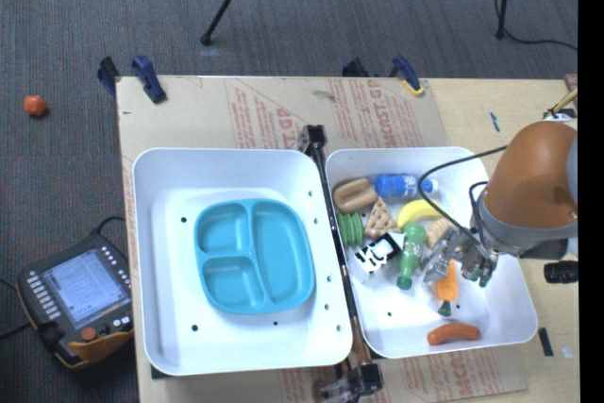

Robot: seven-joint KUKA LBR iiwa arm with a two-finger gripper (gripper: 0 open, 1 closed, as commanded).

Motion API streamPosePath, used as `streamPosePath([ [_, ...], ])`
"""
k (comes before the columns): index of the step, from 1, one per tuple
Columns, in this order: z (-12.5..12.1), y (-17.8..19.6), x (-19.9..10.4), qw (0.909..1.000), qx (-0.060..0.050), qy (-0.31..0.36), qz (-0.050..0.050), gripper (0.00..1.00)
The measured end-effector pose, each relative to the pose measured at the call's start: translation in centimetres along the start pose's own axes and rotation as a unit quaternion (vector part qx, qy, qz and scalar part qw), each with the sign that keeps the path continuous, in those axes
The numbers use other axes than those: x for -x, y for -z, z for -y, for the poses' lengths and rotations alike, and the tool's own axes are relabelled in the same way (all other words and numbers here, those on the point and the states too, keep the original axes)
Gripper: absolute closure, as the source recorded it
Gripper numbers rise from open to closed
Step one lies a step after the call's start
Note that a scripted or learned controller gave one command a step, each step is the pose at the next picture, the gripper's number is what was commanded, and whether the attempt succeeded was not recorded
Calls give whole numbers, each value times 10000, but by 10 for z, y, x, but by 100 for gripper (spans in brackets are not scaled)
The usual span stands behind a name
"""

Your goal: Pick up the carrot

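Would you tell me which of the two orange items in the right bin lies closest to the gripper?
The small orange carrot with the green tip, directly beside the gripper. The other, an orange-red sausage, lies apart, nearer the bin's front wall.

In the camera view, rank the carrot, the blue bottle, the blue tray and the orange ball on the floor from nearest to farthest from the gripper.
From the gripper:
1. carrot, right beside it in the right bin.
2. blue bottle, toward that bin's far edge.
3. blue tray, in the left bin.
4. orange ball, on the carpet, far left.
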State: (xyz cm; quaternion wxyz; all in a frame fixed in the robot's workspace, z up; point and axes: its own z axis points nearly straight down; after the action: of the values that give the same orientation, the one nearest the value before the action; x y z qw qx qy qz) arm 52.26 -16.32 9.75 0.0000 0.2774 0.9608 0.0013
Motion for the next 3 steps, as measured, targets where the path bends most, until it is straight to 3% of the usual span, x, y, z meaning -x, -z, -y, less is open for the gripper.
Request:
streamPosePath([
  [1,-10,-10,-10,9879,-12,-1553,-9,100],
  [2,-10,-10,-10,9878,-12,-1556,-8,0],
  [3,-45,-10,-70,9975,-14,-705,-10,0],
])
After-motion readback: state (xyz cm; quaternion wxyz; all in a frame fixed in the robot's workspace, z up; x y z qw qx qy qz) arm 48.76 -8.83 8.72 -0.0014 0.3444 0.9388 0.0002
